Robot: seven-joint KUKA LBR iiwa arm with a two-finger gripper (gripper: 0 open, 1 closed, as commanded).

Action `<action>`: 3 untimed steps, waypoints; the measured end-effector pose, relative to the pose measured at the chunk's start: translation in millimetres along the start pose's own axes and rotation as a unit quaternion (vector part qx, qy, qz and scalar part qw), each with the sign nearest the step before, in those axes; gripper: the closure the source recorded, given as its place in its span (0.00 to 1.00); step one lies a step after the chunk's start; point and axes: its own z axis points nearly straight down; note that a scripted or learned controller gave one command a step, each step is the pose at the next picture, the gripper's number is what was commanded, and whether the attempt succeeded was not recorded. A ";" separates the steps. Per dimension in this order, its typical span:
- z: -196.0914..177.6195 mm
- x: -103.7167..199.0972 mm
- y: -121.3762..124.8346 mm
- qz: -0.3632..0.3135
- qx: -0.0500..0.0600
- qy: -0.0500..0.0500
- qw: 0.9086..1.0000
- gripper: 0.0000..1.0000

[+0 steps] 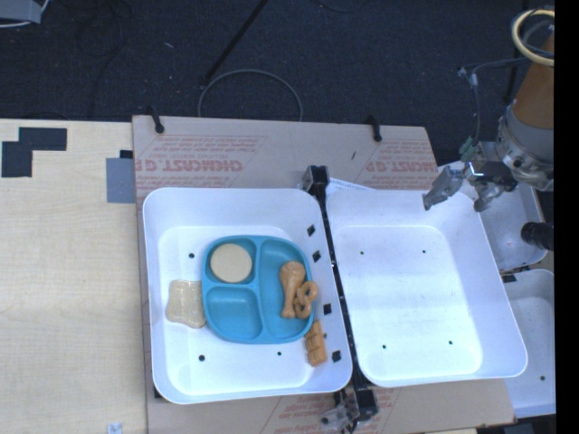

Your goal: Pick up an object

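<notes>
pincer [463, 188]: fingers spread wide, nothing between them, over the top right corner of the right bin [425, 360]
left bin [172, 215]: holds a blue tray [240, 319]
tray: round cookie [230, 262] and pretzel [297, 289]
beside tray: pale piece [185, 304] on its left, brown piece [316, 344] at its lower right

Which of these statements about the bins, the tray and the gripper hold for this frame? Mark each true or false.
1. The blue divided plastic tray lies in the left white bin. True.
2. The round beige disc sits in the right white bin. False: it rests in the tray's upper-left compartment.
3. The two-finger gripper hangs over the right bin's upper right corner. True.
4. The pale bread-like piece lies inside the tray. False: it lies on the bin floor by the tray's left edge.
5. The gripper holds the tan pretzel-like piece. False: that lies in the tray.
</notes>
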 end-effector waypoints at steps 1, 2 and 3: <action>61.1 7.7 -0.2 0.000 0.002 0.001 1.000 0.00; 107.7 2.6 -5.1 0.000 0.003 0.001 1.000 0.00; 167.6 -4.3 -7.1 0.000 0.003 0.001 1.000 0.00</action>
